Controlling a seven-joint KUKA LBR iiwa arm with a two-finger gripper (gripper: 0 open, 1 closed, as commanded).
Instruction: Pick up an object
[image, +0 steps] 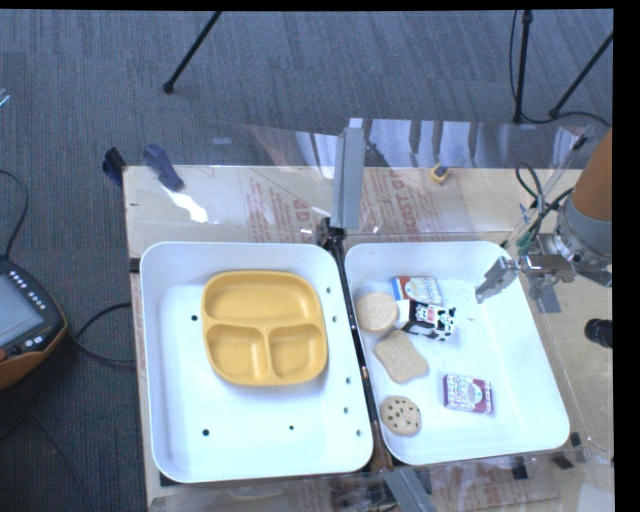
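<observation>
The claw (520, 278) hangs over the right edge of the right bin (520, 400). One grey finger (493, 280) sticks out to the left and another part points down, with an open gap between them, so the claw looks released. Nothing sits between its fingers. The grey arm (590, 225) comes in from the right, with its orange band (612, 180) up near the corner.

Below and to the left of the claw, the things to pick from lie inside the right bin. Nearest is a little cow-spotted carton (432, 320), black and white, lying on its side. Just above it is a small blue and white carton (417, 289). A round pale cracker (377, 312) touches the carton on its left. Under them lies a slice of toast (401, 357). Near the front is a chocolate chip cookie (400, 415), and to its right a small dark red packet (467, 393), apart from the others.

The left bin (180, 420) sits right beside the right bin. In it lies a yellow tray (265, 327) with three sections.

Both bins rest on the tabletop (240, 205). A tiny yellow block (439, 174) sits on the tabletop behind the right bin. A blue clamp (160, 165) is at its far left corner.
</observation>
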